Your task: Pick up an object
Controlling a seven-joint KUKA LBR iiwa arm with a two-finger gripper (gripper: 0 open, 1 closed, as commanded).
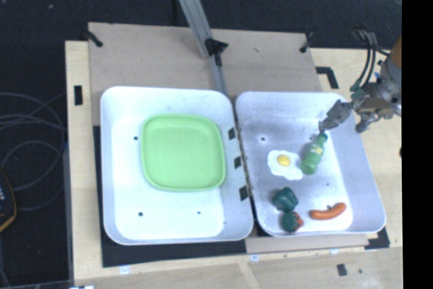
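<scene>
In the right bin (352,145) a green bottle (312,156) lies tilted beside a fried egg (285,164). Near the front of that bin sit a green pepper (285,197), a small green and red piece (291,220) and a red sausage (327,212). My gripper (348,120) hovers over the bin's upper right part, just above and right of the bottle's cap. Its fingers are spread open with nothing between them; the left fingertip (333,118) points down toward the bottle.
The left bin (115,145) holds a light green square plate (183,152). A grey metal rail (189,3) runs from the top of the view down to the gap between the bins. Cables hang at the right by the arm (369,57).
</scene>
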